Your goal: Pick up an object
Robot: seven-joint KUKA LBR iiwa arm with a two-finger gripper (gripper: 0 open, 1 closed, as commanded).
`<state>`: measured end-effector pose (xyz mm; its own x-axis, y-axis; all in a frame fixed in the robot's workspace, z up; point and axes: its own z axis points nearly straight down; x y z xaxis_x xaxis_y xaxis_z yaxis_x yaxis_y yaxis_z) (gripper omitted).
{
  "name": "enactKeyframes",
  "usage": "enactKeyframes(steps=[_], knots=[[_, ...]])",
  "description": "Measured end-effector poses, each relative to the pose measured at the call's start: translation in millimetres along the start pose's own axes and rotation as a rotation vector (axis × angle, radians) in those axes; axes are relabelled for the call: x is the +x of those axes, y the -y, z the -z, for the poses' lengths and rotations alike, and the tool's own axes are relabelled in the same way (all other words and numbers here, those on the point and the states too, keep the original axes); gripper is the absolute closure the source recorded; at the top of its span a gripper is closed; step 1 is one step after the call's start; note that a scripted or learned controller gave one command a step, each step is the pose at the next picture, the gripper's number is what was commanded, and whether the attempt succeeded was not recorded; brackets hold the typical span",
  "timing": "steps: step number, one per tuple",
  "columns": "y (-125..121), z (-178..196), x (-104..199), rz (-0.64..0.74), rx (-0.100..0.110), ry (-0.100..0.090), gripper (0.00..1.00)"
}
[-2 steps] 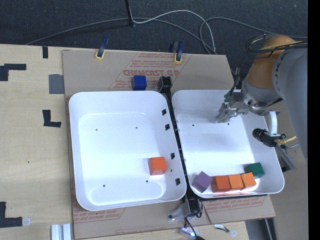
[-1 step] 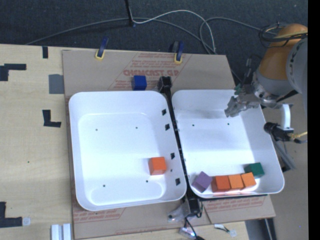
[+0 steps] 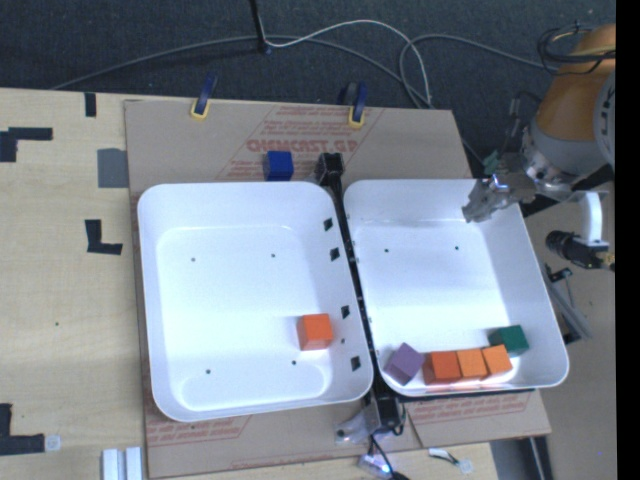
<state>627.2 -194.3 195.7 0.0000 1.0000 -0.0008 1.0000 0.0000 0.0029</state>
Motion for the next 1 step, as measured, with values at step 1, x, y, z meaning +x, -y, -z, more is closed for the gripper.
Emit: enactKeyframes(steps=[1], knots=[[-5.8, 61.1, -4.1, 0.000, -0.002, 0.001, 1.00]])
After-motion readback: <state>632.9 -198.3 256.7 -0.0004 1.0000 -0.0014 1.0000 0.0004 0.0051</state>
